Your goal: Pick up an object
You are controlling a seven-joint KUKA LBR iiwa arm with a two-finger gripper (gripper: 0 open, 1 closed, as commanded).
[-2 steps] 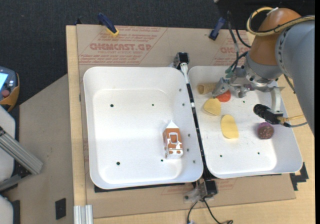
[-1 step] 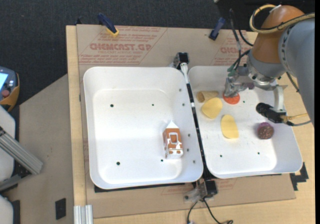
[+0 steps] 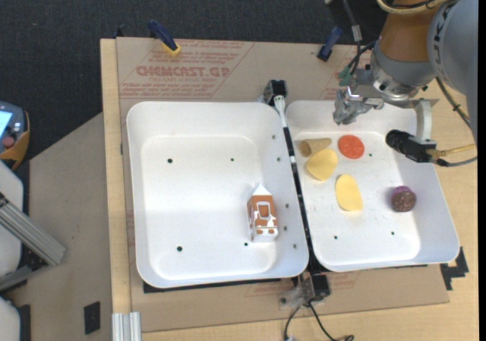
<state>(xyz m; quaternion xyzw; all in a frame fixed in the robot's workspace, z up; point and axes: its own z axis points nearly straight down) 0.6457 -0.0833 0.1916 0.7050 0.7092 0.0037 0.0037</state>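
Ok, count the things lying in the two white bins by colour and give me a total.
Yellow: 2, the upper piece and the lower piece
Red: 1, the disc
Purple: 1, the ball
Tan: 1, the small piece
Orange and white: 1, the carton
Total: 6

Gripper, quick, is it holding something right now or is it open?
Gripper: cannot be told if it is open or closed. It hangs above the back of the right bin, just behind the red round piece, with nothing seen in it.
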